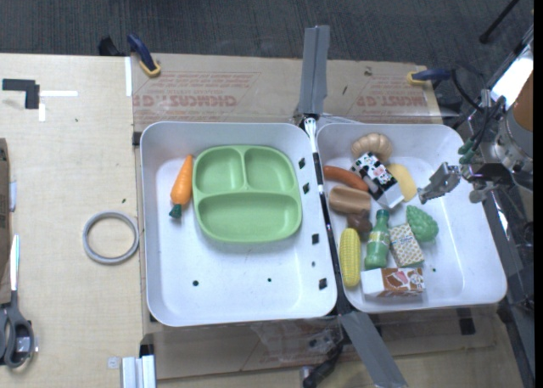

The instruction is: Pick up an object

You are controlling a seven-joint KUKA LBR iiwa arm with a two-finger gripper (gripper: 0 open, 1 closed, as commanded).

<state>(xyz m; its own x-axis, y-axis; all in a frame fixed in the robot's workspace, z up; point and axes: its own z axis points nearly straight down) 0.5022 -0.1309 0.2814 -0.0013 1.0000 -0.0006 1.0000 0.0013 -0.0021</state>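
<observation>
gripper (pixel 434 184): right of frame, above right bin, jaws look apart, empty, poised to descend
toys: clustered left half of right bin (pixel 475 284)
nearest: green toy (pixel 422 225), just below gripper

The green tray (pixel 247 194) looks like smooth, matt plastic. The two white bins (pixel 237 306) look smooth and a bit shiny. The bench (pixel 64 191) looks like pale wood.

we see toys heaped in right bin (pixel 475 284) | hot dog (pixel 349 199) flat by left wall | corn (pixel 349 255) lying lengthwise, front left | green bottle (pixel 377 240) tilted, mid | cow carton (pixel 376 176) on its side | box (pixel 393 282) front | broccoli (pixel 422 225) right of heap | carrot (pixel 181 181) in left bin (pixel 229 293), beside green plate (pixel 247 192)
</observation>
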